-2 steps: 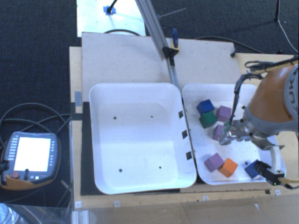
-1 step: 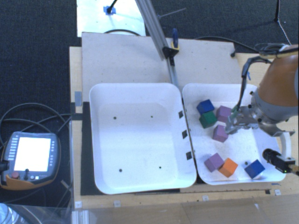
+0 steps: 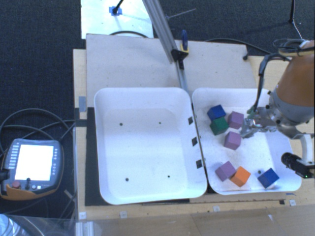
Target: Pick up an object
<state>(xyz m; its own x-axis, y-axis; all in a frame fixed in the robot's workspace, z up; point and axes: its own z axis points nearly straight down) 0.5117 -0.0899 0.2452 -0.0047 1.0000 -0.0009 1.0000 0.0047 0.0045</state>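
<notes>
The right bin (image 3: 256, 98) holds several small cubes. A blue cube (image 3: 216, 112), a green cube (image 3: 219, 126) and a purple cube (image 3: 236, 119) cluster near its back left. Another purple cube (image 3: 233, 140) lies just below them. Near the front edge sit a purple cube (image 3: 225, 170), an orange cube (image 3: 240, 176) and a blue cube (image 3: 268, 177). My gripper (image 3: 248, 128) hangs low over the bin, just right of the two upper purple cubes. No cube shows between its fingers.
The left bin (image 3: 147, 141) stands beside the right one. A metal pole (image 3: 162, 26) slants up from the back of the bench. A teach pendant (image 3: 32, 168) lies on the floor at the left. The arm's orange band (image 3: 298, 80) fills the right side.
</notes>
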